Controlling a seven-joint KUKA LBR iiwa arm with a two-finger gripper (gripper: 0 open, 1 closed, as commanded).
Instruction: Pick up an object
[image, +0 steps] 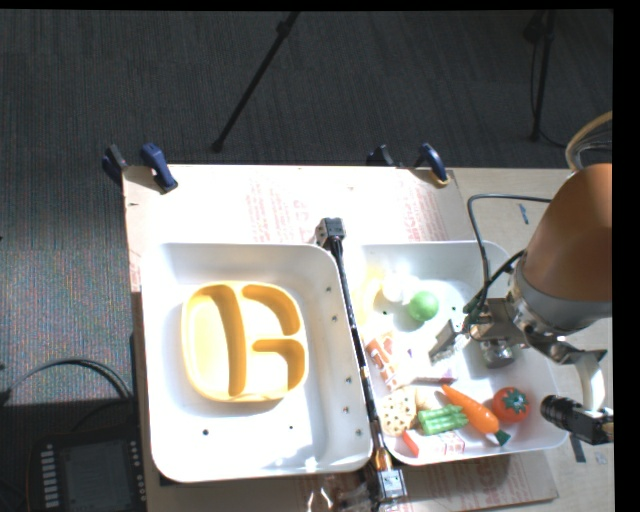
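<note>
Hand (452, 342) low over right bin (470, 255), grip state impossible to tell. Nearest: green ball (423, 305) just up-left, carrot (470, 408) below. Likely to slip off the ball or nudge crowded toys aside.

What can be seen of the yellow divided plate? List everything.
The yellow divided plate lies flat in the left bin, roughly at its middle. It looks like smooth, glossy plastic, a rounded square with raised ridges splitting it into three compartments: one long section along its left side and two smaller ones on its right. Strong light washes out its left part. It touches only the bin floor, and the gripper is over the right bin, away from it.
</note>
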